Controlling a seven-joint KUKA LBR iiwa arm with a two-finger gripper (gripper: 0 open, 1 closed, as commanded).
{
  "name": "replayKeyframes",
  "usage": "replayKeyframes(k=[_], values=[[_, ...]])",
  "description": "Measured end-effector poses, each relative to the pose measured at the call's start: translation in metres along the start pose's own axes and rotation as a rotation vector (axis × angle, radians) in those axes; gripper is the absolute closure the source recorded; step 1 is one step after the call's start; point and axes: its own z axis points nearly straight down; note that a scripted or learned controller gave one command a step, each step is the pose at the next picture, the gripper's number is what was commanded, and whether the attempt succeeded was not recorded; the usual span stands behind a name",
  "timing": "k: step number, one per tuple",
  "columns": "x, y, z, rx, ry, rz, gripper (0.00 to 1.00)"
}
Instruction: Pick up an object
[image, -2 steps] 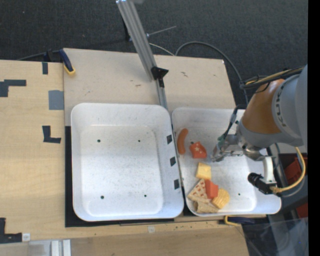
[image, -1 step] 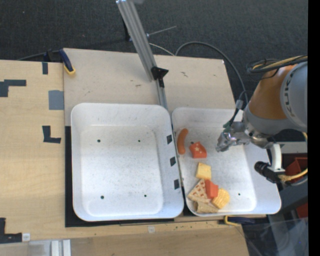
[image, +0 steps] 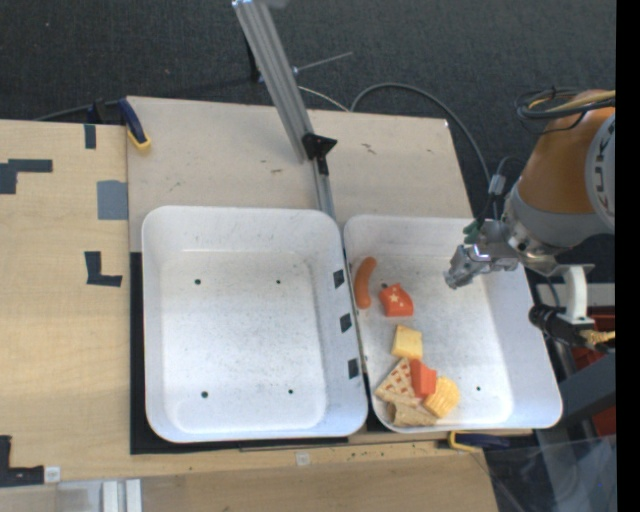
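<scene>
Hovering over the right bin (image: 520, 330), nothing picked yet.
Whether the gripper (image: 462, 272) is apart or together I cannot tell; aim squarely at the isolated red piece (image: 396, 300).

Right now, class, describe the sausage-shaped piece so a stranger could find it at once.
Find the right-hand white bin. Against its left wall, nearest the divider, lies the orange sausage, beside the red block. It alone is long, thin and rounded.

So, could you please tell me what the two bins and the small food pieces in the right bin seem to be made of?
Both bins, left and right, look like smooth white plastic, given their rounded moulded rims, dark-speckled from wear. The food pieces, such as the orange sausage and the yellow block, look like matt toy plastic or foam; the view leaves it open.
</scene>
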Motion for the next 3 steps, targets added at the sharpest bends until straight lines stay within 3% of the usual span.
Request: replayKeyframes(k=[2,3], values=[[0.099,-0.012,-0.023,0.005,0.003,-0.005,1.0],[0.15,-0.013,-0.012,0.008,0.003,-0.005,1.0]])
